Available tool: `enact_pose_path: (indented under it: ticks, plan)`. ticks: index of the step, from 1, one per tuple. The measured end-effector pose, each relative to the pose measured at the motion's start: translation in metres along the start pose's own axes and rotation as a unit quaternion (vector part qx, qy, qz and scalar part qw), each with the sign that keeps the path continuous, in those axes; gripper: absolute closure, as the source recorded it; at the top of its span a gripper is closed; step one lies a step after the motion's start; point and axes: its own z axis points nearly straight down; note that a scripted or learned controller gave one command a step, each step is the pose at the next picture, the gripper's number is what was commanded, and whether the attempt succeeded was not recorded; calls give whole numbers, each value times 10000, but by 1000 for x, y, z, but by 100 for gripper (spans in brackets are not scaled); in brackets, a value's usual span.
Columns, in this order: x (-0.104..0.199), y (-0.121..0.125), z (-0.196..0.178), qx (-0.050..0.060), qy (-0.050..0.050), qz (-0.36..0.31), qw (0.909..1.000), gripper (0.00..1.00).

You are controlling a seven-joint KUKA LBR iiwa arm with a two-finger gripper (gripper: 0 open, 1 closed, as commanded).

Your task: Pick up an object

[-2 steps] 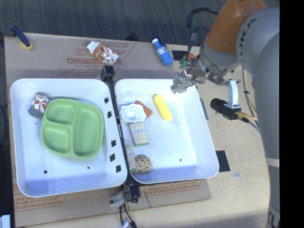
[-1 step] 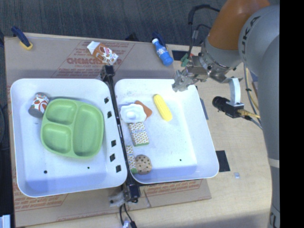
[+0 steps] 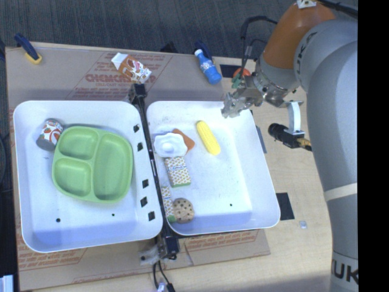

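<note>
So the big grey arm [image 3: 328, 102] with its orange band comes in from 3 o'clock, and its gripper [image 3: 234, 106] hangs over the top right corner of the right bin [image 3: 255, 181], around 1 o'clock from that bin's middle. Can't tell if its fingers are apart or together, too small and cluttered, and I see nothing between them.

Left bin [image 3: 36, 224] has a green divided plate [image 3: 93, 162] dead centre, with a small red-and-white can [image 3: 48, 132] at 10 o'clock of it, just beside the rim.

Right bin stuff mostly hugs its 9 o'clock wall: a fried egg [image 3: 168, 143] over an orange piece [image 3: 185, 140], a patterned packet [image 3: 177, 171] just at 6 o'clock of the egg, then a cookie [image 3: 182, 210] near the bottom. A yellow corn cob [image 3: 208, 137] lies apart, at 3 o'clock of the egg, near the gripper but not touching it.

Outside the bins, a blue bottle [image 3: 208, 66] at 12 o'clock.
</note>
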Motion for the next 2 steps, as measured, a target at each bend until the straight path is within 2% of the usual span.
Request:
enact_pose_path:
  ticks: [1,2]
  plan:
    - [21,-66,-21,1,5,3,10000,100]
    - [21,-66,-21,3,6,2,10000,0]
